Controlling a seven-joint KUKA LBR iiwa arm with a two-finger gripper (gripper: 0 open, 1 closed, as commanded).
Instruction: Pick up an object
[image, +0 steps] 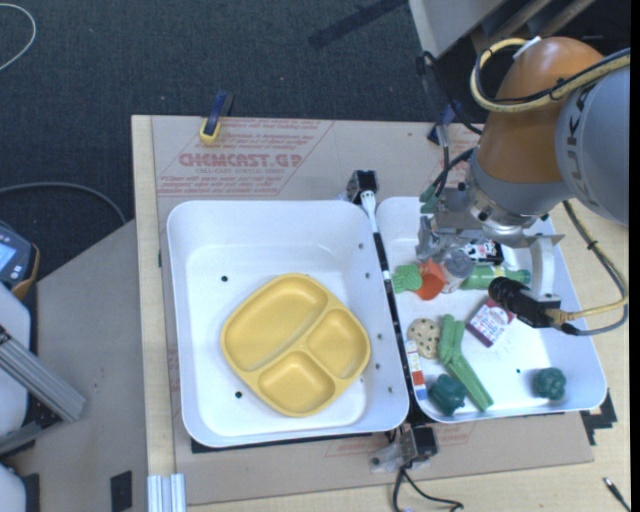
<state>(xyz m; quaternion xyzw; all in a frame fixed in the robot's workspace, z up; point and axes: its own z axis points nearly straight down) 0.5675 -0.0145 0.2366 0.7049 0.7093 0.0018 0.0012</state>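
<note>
The grey arm with its orange band (535, 75) reaches in from the right edge of the surface and bends down over the far part of the right-hand shallow white bin (585, 355). Its wrist points steeply downward, so the end effector (447, 258) hangs low above the bin's far left corner, close to the wall shared with the other bin. Whether it is released or clenched cannot be told from this slant, as the wrist body covers it.

Just beneath and beside it lie a small orange rounded toy (430, 283) and a light green leafy piece (407, 277), touching one another near the bin's left edge. A green stick-shaped piece (497, 275) lies just to their right. Nearer the middle sits a small maroon and white packet (489, 322). Toward the near left corner are a tan speckled cookie-like disc (424, 335), long green pod-shaped pieces (461, 362) and a dark green lump (447, 393). Another dark green rounded piece (548, 381) rests near the bin's near right corner.

The left-hand shallow white bin (200, 240) holds a yellow plastic tray with three compartments (296, 343), lying flat near its centre.
</note>
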